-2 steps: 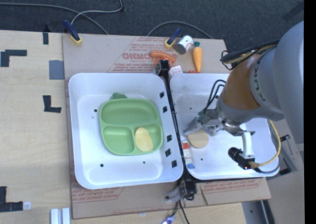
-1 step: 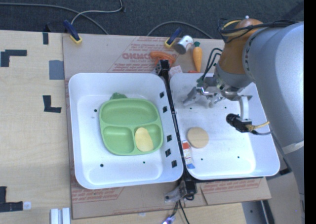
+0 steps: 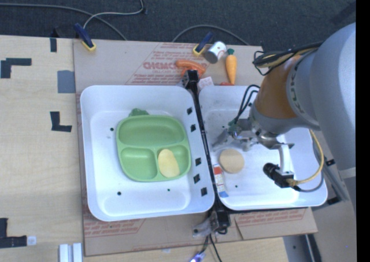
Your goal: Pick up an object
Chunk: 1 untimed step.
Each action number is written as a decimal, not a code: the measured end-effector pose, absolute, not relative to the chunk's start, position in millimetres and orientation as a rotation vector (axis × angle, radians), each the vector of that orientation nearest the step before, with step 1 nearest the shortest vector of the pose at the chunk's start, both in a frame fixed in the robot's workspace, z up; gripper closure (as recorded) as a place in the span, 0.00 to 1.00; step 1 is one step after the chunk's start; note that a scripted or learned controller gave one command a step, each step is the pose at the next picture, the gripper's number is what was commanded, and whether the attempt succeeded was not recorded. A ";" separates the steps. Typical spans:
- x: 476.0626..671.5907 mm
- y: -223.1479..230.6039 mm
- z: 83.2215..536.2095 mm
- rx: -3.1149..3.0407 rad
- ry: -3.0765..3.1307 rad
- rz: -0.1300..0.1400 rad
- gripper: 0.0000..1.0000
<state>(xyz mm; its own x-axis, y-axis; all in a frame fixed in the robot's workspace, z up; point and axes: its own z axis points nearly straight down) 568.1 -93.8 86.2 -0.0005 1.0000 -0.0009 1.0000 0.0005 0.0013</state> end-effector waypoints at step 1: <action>530.6 -101.5 86.7 2.217 2.218 0.004 0.00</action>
<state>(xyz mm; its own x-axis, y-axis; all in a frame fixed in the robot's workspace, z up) 530.6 -101.5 86.7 -0.0008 1.0000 -0.0020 1.0000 0.0008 0.0058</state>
